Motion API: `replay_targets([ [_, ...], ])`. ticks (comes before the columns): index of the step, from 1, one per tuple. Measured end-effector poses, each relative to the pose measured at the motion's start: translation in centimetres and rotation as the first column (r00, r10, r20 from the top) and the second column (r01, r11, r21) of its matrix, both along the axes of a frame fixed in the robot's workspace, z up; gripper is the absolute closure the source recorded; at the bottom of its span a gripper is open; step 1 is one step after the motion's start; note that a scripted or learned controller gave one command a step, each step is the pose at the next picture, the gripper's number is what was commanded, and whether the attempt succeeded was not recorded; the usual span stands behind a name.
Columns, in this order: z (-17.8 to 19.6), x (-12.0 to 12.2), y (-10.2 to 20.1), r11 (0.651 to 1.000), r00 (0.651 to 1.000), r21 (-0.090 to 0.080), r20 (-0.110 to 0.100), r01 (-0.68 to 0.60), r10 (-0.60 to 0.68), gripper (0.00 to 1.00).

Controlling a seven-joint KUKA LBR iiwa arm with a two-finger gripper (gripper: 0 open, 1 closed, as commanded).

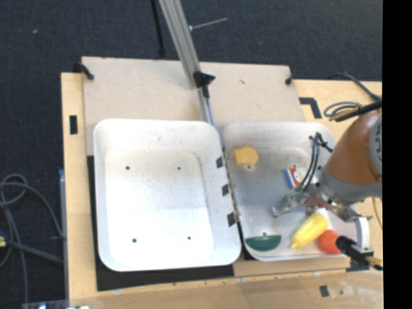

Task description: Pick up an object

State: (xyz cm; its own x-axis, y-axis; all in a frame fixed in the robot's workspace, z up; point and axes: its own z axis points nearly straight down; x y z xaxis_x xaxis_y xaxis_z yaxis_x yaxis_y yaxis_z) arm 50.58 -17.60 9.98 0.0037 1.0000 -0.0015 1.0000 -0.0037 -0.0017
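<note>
The right bin (270,137) holds several objects. A tan, sponge-like block (245,156) lies near its back left. A small red, white and blue item (293,177) sits mid-bin. Along the front wall lie a dark green piece (263,241), a yellow bottle-shaped object (309,230) and an orange-red object (329,241). My gripper (286,205) hangs low over the bin floor, just below the small striped item and just above the yellow object. Nothing visibly sits in it. The arm's orange band (351,156) hides the bin's right side.
The left bin (103,172) sits beside the right one, with a metal divider (226,188) between them. A slanted aluminium bar (183,37) rises at the back. Cables (344,110) lie at the right edge of the bench.
</note>
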Motion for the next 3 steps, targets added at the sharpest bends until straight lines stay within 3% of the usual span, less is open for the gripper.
replay_targets([
  [1,1.2,0.2,0.0,1.0,1.0,0.001,0.008,0.006,-0.006,1.0],
  [3,13.3,0.9,-1.5,1.0,1.0,-0.002,0.01,-0.007,0.007,1.0],
])
